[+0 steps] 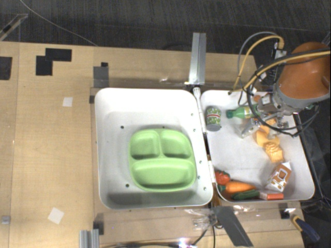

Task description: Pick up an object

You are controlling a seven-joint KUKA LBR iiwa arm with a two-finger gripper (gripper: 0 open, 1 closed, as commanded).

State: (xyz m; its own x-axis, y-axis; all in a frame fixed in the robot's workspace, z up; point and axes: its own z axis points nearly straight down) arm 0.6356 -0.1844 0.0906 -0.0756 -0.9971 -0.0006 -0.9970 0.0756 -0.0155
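The jaws hang low over the far part of the right bin (305, 190), under the orange-banded wrist (305, 76) and a tangle of cables; from where I stand I cannot tell how they are set, nor whether anything sits between them.

Right beneath them lies a green bottle (239, 113) on its side, neck pointing left, and just beside it some yellow-orange foam-like chunks (269, 141). The bottle looks like light, hard plastic, smooth and round, so I'd guess it rolls and slips unless it is pinched across its body. The chunks look soft and light, forgiving to a squeeze. A small can (213, 118) stands upright near the bin's left wall: stiff, probably the heaviest, best taken across its sides. Nearer, a little carton (279, 177) lies tilted, and a toy carrot (239, 187) crowds into the near corner with other toy vegetables, awkward to reach against the wall.

The bin floor is smooth white plastic, so things probably slide when nudged. The left bin (108, 138) holds a green divided plate (162, 159). Both bins sit on a pale wooden tabletop (46, 154).
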